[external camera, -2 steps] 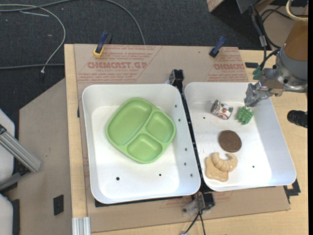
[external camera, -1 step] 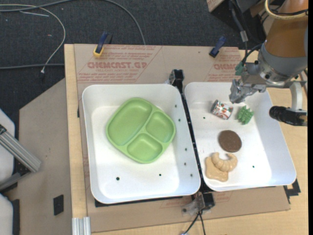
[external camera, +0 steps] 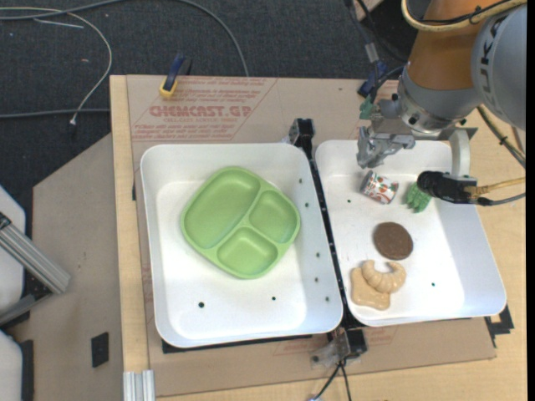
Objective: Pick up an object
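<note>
My gripper (external camera: 372, 155) hangs over the far left part of the right bin (external camera: 468, 261), on the grey arm with the orange band. Just below it lies a small red-and-white can (external camera: 379, 188) on its side, apart from the gripper. A small green toy (external camera: 417, 197) sits to the can's right. Nearer the front are a brown disc (external camera: 392, 241) and a beige pastry-shaped piece (external camera: 378, 284).
The left bin (external camera: 167, 299) holds a green divided plate (external camera: 241, 221). A black clamp (external camera: 302, 132) sits where the bins meet at the back. A black part with a cable (external camera: 447, 185) reaches over the right bin from the right. Cardboard lies under both bins.
</note>
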